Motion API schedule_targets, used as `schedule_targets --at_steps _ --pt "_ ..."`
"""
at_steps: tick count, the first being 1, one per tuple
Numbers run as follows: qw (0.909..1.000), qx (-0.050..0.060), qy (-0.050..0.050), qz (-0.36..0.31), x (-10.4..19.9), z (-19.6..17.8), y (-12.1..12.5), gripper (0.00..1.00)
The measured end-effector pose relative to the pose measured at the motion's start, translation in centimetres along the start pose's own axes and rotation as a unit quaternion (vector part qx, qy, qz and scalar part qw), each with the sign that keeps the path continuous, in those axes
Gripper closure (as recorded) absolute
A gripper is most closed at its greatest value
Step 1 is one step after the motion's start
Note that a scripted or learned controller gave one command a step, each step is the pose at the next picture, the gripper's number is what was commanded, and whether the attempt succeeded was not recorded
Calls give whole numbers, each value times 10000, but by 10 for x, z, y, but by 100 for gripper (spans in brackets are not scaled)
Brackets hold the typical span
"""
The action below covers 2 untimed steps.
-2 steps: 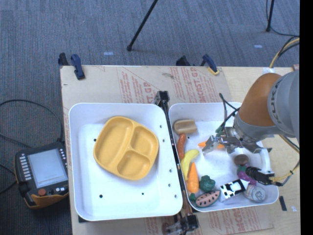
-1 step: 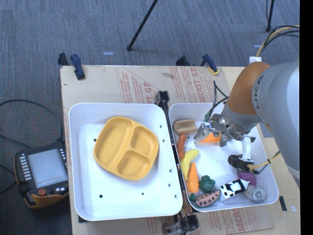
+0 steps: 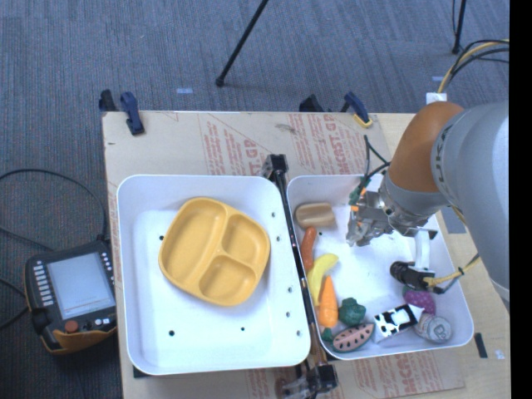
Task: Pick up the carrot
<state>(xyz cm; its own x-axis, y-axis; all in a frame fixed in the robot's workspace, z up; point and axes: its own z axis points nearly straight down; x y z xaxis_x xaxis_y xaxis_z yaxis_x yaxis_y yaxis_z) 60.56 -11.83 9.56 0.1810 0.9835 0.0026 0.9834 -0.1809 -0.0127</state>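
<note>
Carrot [image 3: 327, 302] lies lengthwise, tip up-frame.

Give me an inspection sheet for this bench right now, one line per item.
Surface: two white bins, left bin, right bin, on a board.
Job's things: carrot lies in right bin, untouched.
Clutter: banana, watermelon slice, bread; yellow tray in left bin.
Hand: hand over right bin, above the carrot; grip unclear.
Cables: yellow cable by arm.
Surroundings: pendant on carpet.
</note>
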Motion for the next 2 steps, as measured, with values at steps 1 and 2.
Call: schedule_targets --at_steps 1,2 --pt "10000 2 -2 -4 0 0 0 0" --pt "9971 -37 -7 766 -62 8 17 0"
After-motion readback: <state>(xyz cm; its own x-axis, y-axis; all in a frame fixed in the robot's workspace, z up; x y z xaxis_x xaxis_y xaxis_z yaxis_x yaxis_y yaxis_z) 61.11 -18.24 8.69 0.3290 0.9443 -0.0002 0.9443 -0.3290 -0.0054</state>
